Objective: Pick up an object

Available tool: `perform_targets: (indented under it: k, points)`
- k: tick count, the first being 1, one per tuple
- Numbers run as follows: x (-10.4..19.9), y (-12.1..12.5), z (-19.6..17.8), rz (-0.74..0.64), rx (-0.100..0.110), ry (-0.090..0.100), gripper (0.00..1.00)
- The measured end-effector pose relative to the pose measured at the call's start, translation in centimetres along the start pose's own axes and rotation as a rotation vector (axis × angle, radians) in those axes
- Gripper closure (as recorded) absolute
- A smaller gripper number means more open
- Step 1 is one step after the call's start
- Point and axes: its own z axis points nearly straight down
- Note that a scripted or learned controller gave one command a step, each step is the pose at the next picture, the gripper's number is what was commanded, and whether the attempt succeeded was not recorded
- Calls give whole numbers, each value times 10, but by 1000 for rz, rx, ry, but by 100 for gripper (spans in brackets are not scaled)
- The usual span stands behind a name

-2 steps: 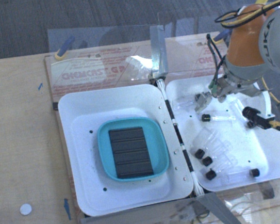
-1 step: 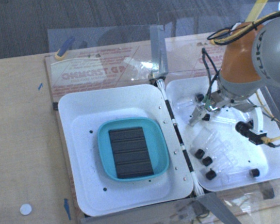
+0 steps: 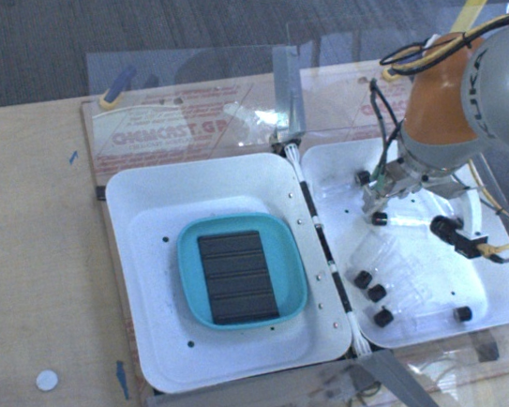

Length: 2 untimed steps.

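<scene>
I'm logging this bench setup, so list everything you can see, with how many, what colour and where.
white bins: two, side by side on the bench
teal tray: one, in the left bin
dark ribbed block: one, lying in the teal tray
clear plastic items with black caps: several, exact count unclear, right bin
wooden bench: one, tan, under both bins
white disc: one, on the bench at lower left
arm: one, grey with an orange band, over the right bin
gripper: one, low in the right bin's upper part
</scene>
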Motion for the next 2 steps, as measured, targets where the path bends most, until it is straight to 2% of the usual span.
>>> perform_targets:
  k: [1,2]
  points:
    - [1,57,-98,3,10,2,100]
    - [-28,34,-6,-250,12,6,100]
